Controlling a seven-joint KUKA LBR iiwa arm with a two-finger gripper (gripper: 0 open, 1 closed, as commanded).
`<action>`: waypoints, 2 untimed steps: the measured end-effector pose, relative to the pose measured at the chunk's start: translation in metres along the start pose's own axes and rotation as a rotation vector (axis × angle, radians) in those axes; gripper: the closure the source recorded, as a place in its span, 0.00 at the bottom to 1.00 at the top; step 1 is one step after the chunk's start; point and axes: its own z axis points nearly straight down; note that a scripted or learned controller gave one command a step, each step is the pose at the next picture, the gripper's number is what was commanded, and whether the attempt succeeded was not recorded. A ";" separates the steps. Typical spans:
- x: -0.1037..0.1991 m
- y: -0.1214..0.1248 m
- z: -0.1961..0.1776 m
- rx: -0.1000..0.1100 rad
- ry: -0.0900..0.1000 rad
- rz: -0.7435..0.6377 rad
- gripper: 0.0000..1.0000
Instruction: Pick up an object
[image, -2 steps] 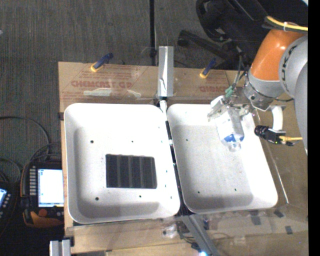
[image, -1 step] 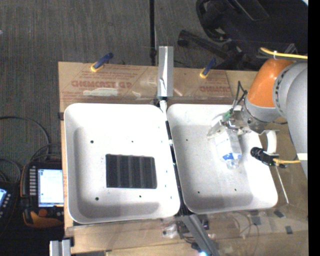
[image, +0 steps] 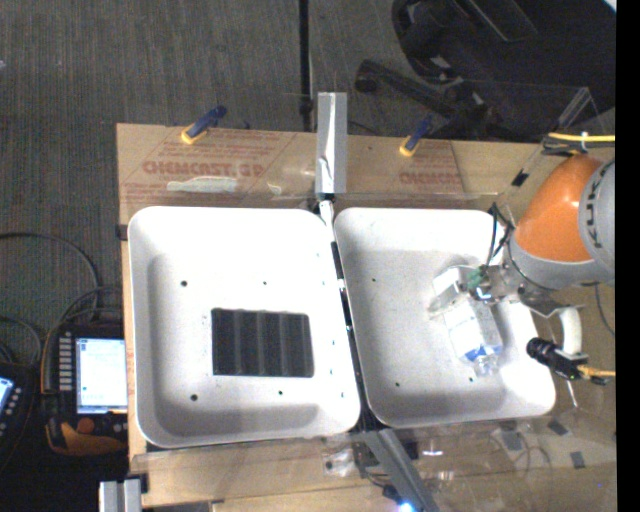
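Observation:
A clear plastic bottle (image: 473, 332) with a blue label lies in the right bin (image: 400, 350), towards its right side. My gripper (image: 462, 287) is low in that bin, right at the bottle's upper end; whether it touches the bottle is unclear. The grey arm with its orange band (image: 558, 215) reaches in over the bin's right rim. A black ribbed rectangular block (image: 262, 342) lies flat in the middle of the left bin (image: 170, 250).
The two bins meet along a central rim (image: 342, 300). A cardboard sheet (image: 230, 165) with two clamps lies behind them. A black and white fitting (image: 558, 347) sits at the right bin's right edge. A teach pendant (image: 85, 375) is off to the left.

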 end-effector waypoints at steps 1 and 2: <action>-0.012 0.064 0.001 0.000 0.011 0.032 0.00; 0.000 0.023 0.001 0.001 -0.005 -0.123 0.00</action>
